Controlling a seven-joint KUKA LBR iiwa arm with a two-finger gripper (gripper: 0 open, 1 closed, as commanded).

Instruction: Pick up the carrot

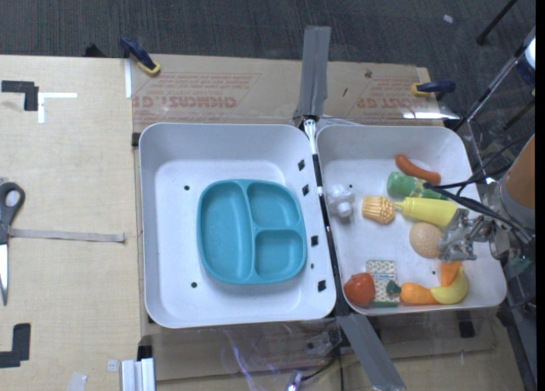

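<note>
Now one carrot (417, 294), one banana (453, 290), two bins (170, 151).

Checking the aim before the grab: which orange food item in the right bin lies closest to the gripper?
The carrot, lying along the bin's near edge against the banana, just below the gripper. The sausage sits far off near the back.

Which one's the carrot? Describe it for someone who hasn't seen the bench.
Look in the right bin, at its near edge close to the right corner. The carrot lies there on its side, between the yellow banana and the small patterned packet. It is the plain orange tapered piece; the tomato further left is round and red.
</note>
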